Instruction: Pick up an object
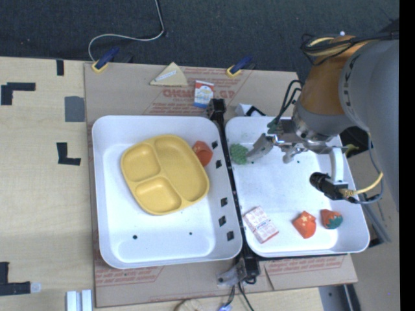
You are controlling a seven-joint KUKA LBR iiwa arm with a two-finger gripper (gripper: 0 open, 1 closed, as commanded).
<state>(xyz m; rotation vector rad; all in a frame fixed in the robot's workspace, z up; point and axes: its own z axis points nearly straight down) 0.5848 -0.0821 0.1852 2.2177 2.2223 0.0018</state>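
Note:
My gripper (274,151) hangs over the back part of the right bin (285,248), open, with nothing between its fingers. Its left finger (259,149) ends just right of a small green object (238,153) that lies against the bin's left wall. Toward the front of the same bin lie a white and red packet (260,224), an orange-red object (304,224) and a red object with a green tip (331,219). A red-orange object (203,153) rests in the left bin (113,238) beside a yellow divided plate (164,173).
The grey arm with its orange band (327,83) covers the right bin's back right corner. A black cable piece (322,183) hangs over the bin's right side. A small carton (203,94) and a wedge-shaped piece (171,75) sit on the cardboard behind the bins.

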